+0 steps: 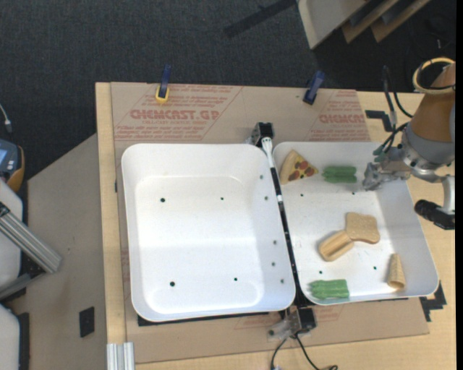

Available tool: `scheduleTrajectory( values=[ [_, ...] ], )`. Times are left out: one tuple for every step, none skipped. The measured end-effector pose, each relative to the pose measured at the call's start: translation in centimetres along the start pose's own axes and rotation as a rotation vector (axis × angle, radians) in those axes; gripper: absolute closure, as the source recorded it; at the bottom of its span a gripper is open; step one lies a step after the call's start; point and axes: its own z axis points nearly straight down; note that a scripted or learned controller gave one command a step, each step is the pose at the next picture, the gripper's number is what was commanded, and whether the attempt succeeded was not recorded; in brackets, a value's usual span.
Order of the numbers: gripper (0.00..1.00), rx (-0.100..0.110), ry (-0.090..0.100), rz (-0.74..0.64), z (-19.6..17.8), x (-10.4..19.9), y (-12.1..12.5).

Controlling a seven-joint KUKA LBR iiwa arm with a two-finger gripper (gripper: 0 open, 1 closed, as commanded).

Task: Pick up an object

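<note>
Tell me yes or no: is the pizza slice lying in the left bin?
No. The pizza slice lies in the far corner of the right bin, just beside the divider between the two bins.

We look down on a dark grey carpeted floor [108, 40] that fills the far side and the left. On it stands a bench topped with a brown cardboard sheet printed in red lettering [189, 113] (two clamps, one yellow and blue [163, 88], one blue [314, 87], pin its far edge). A pale wooden piece of furniture [358, 20] sits at the far right. A silver aluminium rail [27, 238] slants in at the left.
</note>
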Motion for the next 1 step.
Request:
scheduleTrajectory(
  values=[
    [1.0, 0.003, 0.0, 0.003, -1.29, -0.09, -0.35]
  ],
)
